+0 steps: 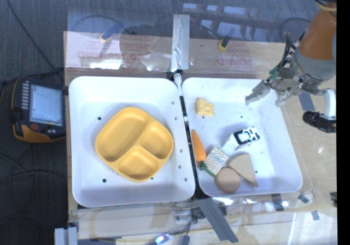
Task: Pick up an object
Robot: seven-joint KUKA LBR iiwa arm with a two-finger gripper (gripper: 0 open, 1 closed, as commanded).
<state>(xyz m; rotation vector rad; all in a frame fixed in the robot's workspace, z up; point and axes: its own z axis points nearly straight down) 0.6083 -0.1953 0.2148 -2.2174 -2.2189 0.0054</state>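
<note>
Dark carpet surrounds your bench, with a pendant (37, 109) lying on the floor at the far left, its screen lit. Moving right, you see the left bin (82, 184), which holds a yellow divided tray (134, 143) near its middle. Next comes the right bin (284, 173), touching the left one along their shared edge. In it, a cheese wedge (205, 108) sits near the top left, well apart from the rest. Below it a carrot (198, 146) lies along the left wall, just beside a checkered packet (216, 158). An egg (228, 180) rests at the bottom, touching a tan wedge (245, 168). A small black-and-white item (246, 136) sits above the wedge, near the bin's middle. At the right, your arm (317, 41) reaches in, and the gripper (269, 93) hangs over the bin's upper right corner. Its fingers are spread apart and nothing is between them. Every object lies in the bin, apart from the gripper.
</note>
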